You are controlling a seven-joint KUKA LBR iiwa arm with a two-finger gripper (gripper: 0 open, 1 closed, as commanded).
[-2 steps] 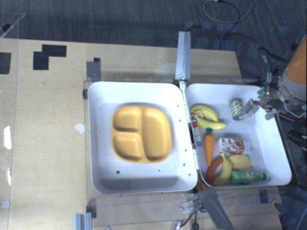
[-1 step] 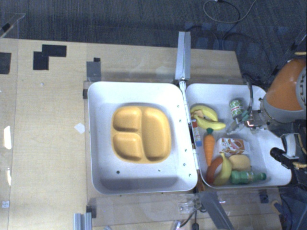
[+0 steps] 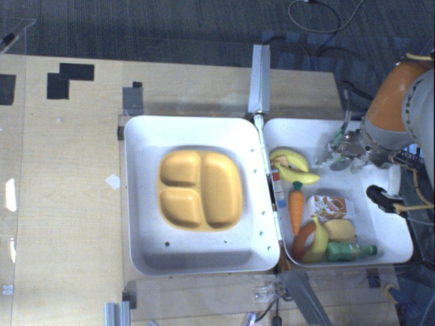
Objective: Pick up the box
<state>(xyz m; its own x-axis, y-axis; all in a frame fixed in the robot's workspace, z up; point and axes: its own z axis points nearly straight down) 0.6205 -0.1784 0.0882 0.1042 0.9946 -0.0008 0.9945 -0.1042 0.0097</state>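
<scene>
While the arm [image 3: 401, 107] reaches in from the right, its grey body and orange band sit over the far right corner of the right bin [image 3: 401, 250], and the gripper [image 3: 338, 151] hangs above the bin's upper part, near the back wall. Its fingers are small and pale against the white floor, so whether they are spread or closed cannot be told; nothing can be seen between them. The box [image 3: 327, 206], a small carton with a white, orange and brown printed face, lies flat near the middle of the right bin, well below the gripper and apart from it. Just left of the box stands a carrot [image 3: 296, 209], lying lengthwise with its green top pointing toward the back. Above the carrot, a bunch of bananas [image 3: 292, 165] lies near the bin's left wall. Just below the box rests a potato [image 3: 340, 231], and left of that a yellow banana [image 3: 317, 244] curves over a red piece that is hard to name. A green bottle [image 3: 348, 251] lies on its side along the front edge. The left bin [image 3: 143, 182] holds a yellow divided tray [image 3: 200, 189] with three compartments, set near its middle. Both bins rest on a wooden bench [image 3: 61, 182].
</scene>
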